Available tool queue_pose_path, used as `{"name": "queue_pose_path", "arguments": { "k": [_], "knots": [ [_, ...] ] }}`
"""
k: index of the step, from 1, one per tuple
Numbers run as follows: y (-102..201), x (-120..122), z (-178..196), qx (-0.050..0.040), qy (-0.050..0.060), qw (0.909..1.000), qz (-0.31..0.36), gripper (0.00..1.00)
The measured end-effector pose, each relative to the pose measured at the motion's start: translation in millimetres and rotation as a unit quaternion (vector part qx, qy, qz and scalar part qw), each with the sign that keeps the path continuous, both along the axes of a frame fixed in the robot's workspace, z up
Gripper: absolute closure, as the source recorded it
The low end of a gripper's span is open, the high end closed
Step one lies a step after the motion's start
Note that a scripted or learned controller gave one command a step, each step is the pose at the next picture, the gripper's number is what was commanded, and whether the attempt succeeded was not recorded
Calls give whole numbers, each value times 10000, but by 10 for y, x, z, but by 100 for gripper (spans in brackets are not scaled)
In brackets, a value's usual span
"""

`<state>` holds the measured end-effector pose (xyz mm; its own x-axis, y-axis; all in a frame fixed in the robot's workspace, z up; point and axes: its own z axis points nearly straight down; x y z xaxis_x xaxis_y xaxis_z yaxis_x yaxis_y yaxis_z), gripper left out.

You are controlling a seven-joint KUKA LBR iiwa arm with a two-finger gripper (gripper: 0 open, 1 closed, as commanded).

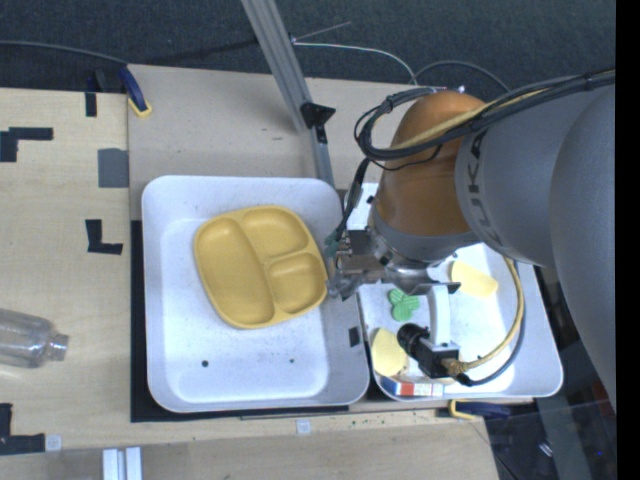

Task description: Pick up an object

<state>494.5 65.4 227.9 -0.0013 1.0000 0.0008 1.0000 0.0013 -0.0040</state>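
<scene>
Pale wooden bench (60, 168) with black tape marks, backed along the upper edge of the frame by a dark floor, bearing two shallow white bins side by side. Yellow divided plate (262, 265), three compartments, lies flat in the upper half of the left bin (250, 373), slightly left of frame centre. Its right edge sits just beside the gripper (343, 263), which hangs over the wall between the two bins; whether the gripper is wide or narrow cannot be told from this angle, and nothing is seen held in it. Behind it, the orange band (430, 168) and the grey arm (560, 188) enter from the right and cover much of the right bin (535, 368). Visible in that bin: a small green object (403, 303) near its middle, a pale yellow piece (475, 280) to the right of it, and a rounded yellow item (385, 351) lower left. Clear plastic bottle (25, 338) lies on its side at the left edge of the frame. Slanted metal rail (275, 43) runs from the top centre down toward the bins.
</scene>
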Motion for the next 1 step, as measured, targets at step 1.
{"name": "queue_pose_path", "arguments": {
  "k": [1],
  "knots": [
    [66,311,89,-1,-19,10000,9,100]
  ]
}}
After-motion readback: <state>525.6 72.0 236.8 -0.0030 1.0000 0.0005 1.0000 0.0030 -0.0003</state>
